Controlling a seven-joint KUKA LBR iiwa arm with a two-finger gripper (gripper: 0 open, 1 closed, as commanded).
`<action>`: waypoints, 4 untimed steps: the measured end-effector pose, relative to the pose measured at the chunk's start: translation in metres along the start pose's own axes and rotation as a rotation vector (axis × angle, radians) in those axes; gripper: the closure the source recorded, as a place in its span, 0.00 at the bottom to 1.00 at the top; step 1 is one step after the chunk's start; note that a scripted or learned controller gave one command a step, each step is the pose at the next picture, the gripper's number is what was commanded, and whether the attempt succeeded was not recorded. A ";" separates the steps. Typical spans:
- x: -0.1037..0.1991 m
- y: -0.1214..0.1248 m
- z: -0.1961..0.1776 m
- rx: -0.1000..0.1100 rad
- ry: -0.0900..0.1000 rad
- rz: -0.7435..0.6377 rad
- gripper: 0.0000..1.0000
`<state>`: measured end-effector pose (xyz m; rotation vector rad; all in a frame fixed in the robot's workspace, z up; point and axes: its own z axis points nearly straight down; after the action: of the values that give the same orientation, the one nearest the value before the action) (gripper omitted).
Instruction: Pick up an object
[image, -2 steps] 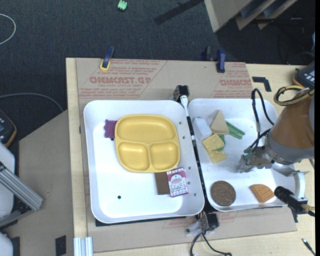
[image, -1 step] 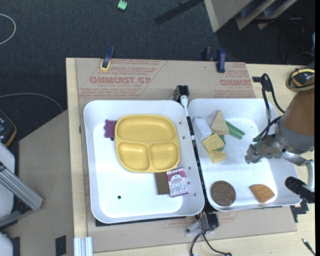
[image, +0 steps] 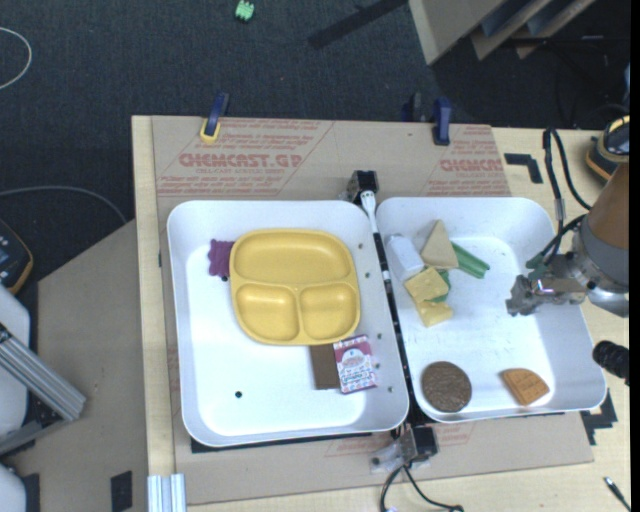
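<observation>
While the gripper (image: 522, 300) hangs at the right bin's (image: 560, 395) far edge, finger state indiscernible, you risk a miss: the yellow blocks (image: 428, 293), brown disc (image: 446, 385) and orange piece (image: 524, 384) lie apart from it.

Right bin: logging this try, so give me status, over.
Hand over right bin, right side, nothing seen held. Nearest: orange piece, brown disc, yellow blocks. Nothing between hand and them.
</observation>
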<state>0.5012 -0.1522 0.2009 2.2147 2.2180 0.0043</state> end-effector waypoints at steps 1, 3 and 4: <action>0.000 0.002 -0.026 0.001 0.001 0.000 1.00; 0.090 0.071 -0.013 0.003 0.003 -0.005 1.00; 0.141 0.092 -0.011 0.003 0.005 -0.005 1.00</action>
<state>0.5931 -0.0106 0.2121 2.2127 2.2275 0.0060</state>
